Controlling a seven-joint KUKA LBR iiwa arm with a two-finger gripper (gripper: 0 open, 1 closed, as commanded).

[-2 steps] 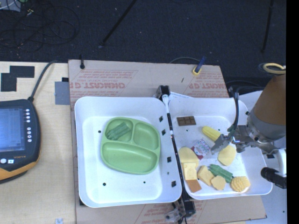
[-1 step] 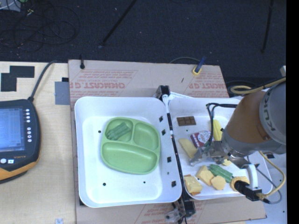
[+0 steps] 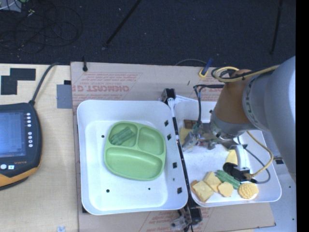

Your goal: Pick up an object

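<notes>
**Grey arm low over the right bin, near the dividing rims**

Grey links and an orange band mark the arm, which reaches in from the right and hangs low over the right bin. Its gripper sits at the bin's left side, close to the inner rim; whether it is parted or closed, and whether anything lies in it, cannot be told at this size. The candidate objects lie apart from it in the near right part of the same bin: tan biscuit-like pieces, a round waffled piece, a green item and a yellow piece. The left bin holds a green divided plate with a green piece in its far left compartment.

Risks, as judged: the tool may clip the adjoining rims, and a descent where it now hangs would likely close on nothing. The clustered pieces touch, so one may be nudged or two taken. A cable trails near them. Open floor lies between tool and cluster.
</notes>
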